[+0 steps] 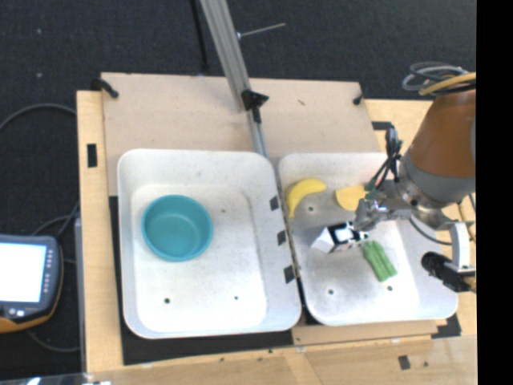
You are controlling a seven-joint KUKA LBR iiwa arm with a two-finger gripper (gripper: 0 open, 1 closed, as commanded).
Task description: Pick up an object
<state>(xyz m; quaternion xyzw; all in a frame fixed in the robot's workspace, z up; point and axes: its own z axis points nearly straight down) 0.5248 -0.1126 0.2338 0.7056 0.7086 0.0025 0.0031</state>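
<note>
- In the right bin (417, 299), mid-floor: my jaws (353, 235) low over a small black-and-white object (335, 237); open or closed, cannot tell.
- Green block (379, 261) just beside.
- Risk: jaws nudge the object aside, closing on nothing.

Teal bowl (177, 228) in left bin (136, 311); hand (353, 235) low in right bin (417, 303) (beside green object (379, 261)).

Both bins (200, 311) white, smooth moulded plastic, faintly speckled, low sheen. Teal bowl (177, 227) glossy plastic. Banana (303, 192) smooth, matt yellow, probably plastic, hard to tell at this resolution. Green block (379, 261) ribbed, matt. Tabletop (168, 111) bare matt board, wood or fibreboard. Slanted rail (226, 42) brushed aluminium extrusion. Arm band (450, 135) smooth, satin orange.
</note>
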